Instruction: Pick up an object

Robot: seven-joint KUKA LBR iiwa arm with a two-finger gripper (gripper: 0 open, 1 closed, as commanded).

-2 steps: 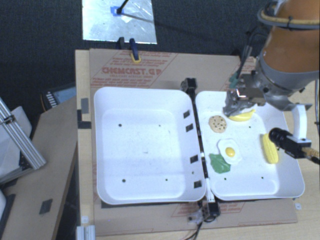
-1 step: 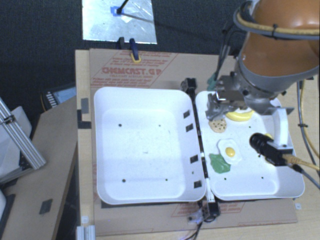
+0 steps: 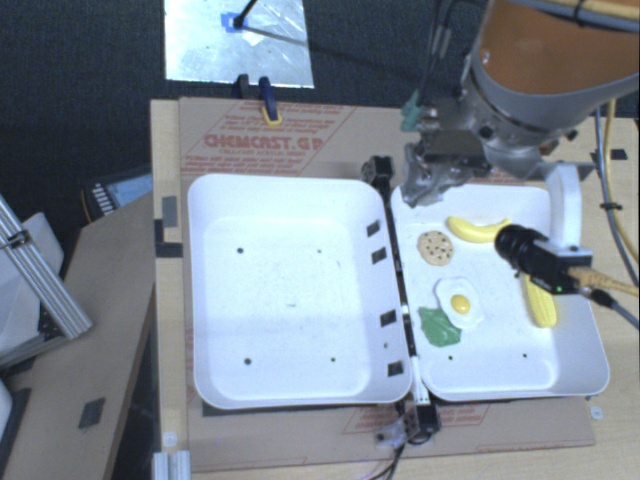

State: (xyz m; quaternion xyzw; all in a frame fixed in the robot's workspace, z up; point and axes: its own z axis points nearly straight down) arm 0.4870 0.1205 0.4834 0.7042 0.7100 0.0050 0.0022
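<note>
The right bin [image 3: 520, 376] holds a yellow banana [image 3: 477, 230], a brown cookie [image 3: 435, 247], a fried egg [image 3: 459, 303], a green leaf piece [image 3: 438, 327] and a second yellow piece [image 3: 541, 305] near its right wall. My gripper [image 3: 424, 186] hangs over the bin's far left corner, above and left of the cookie and banana. Nothing shows in its grasp. The grey and orange arm covers the bin's far edge.
The left bin [image 3: 215, 268] lies beside the right one, with a black hinge strip [image 3: 397, 288] between them. A black cylinder with a cable [image 3: 535, 256] juts over the right bin beside the banana. A blue and yellow clamp [image 3: 268, 103] sits on the cardboard behind.
</note>
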